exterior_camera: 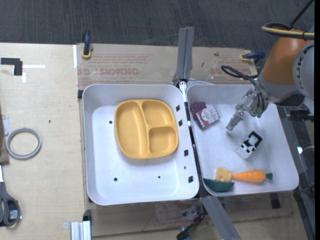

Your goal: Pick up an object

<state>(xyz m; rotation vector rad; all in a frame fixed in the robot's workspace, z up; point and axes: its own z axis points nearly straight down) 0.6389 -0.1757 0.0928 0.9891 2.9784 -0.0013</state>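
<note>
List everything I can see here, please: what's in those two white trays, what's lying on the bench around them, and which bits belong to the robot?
white bins: 2, white, side by side on the bench
divided plate: 1, yellow, in the left bin
purple packet: 1, purple and white, upper left of the right bin
black-and-white block: 1, middle of the right bin
toy carrot: 1, orange with a green tip, near edge of the right bin
yellow piece: 1, left of the carrot
green dish: 1, dark green, near left corner of the right bin
tape roll: 1, grey, on the bench at far left
scissors: 1, grey, bench's lower left
arm: 1, grey and orange, from the right
gripper: 1, metal, over the right bin
</note>
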